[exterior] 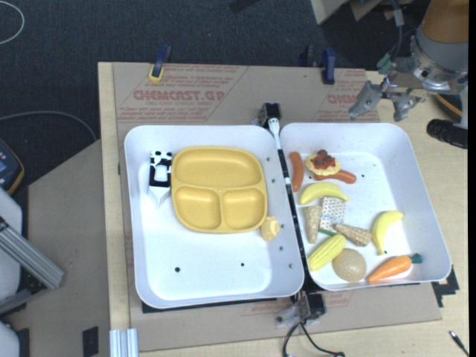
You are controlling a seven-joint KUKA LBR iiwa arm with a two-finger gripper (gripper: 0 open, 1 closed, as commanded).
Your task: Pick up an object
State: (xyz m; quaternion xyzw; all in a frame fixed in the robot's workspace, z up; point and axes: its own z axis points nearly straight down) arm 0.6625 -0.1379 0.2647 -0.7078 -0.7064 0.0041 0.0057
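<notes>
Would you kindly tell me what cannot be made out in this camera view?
- Grey arm: cut off by the top and right edges.
- Small black-and-white toy: too small to identify.
- Pale patterned piece: partly covered by the yellow toy banana.

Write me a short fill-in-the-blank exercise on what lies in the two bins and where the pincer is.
1. The yellow divided tray lies in the ____ bin.
2. The carrot lies in the right bin, near its ____ corner.
3. The pincer hangs above the ____ edge of the right bin.
4. The small black-and-white toy lies just ____ of the tray.

Missing words: left; front right; far; left
</notes>
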